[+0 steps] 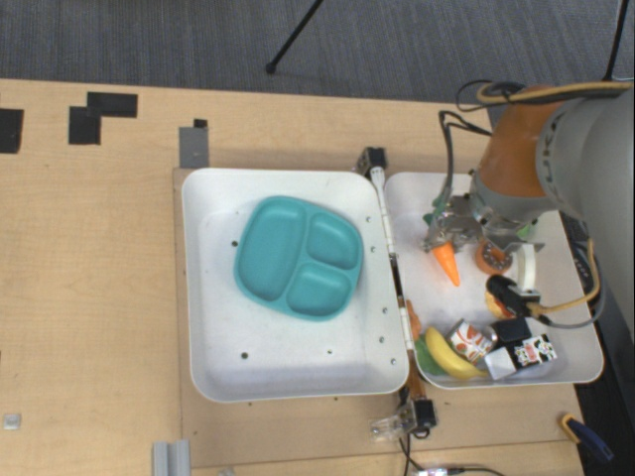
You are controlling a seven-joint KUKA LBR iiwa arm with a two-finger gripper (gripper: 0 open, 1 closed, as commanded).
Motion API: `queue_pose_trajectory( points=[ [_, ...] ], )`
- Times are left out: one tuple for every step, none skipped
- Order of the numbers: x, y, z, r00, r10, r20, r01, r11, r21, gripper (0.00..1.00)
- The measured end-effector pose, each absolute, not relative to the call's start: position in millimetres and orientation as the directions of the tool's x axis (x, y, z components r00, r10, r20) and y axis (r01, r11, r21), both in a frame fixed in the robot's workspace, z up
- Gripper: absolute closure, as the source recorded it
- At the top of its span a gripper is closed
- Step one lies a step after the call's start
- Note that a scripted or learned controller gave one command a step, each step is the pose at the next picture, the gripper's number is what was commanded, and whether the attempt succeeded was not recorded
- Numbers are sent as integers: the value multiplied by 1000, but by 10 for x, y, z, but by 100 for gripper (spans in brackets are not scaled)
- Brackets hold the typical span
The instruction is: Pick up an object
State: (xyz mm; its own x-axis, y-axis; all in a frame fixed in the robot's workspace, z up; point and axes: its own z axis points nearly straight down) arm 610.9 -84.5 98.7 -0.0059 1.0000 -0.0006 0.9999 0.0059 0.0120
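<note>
The grey arm with its orange band reaches in over the right bin (585, 365), and the claw (451, 228) hangs low above that bin's far half. An orange carrot (447, 262) lies on the bin floor directly beneath the claw, its thick end right at the fingertips and its point aimed toward the near edge of the worktop (89, 296). Whether the claw is spread, pressed together or pinching the carrot, I cannot tell. In the bin's near corner lie a banana (444, 354), a small red-and-white carton (471, 340) and a black-and-white box (523, 348), all close together. The left bin (213, 365) holds a teal divided plate (298, 256) near its middle.
</note>
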Motion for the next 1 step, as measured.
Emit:
queue_pose_trajectory(
  points=[
    [6225, -407, 2454, -7, 1000, 0, 1000, 7, 8, 100]
  ],
)
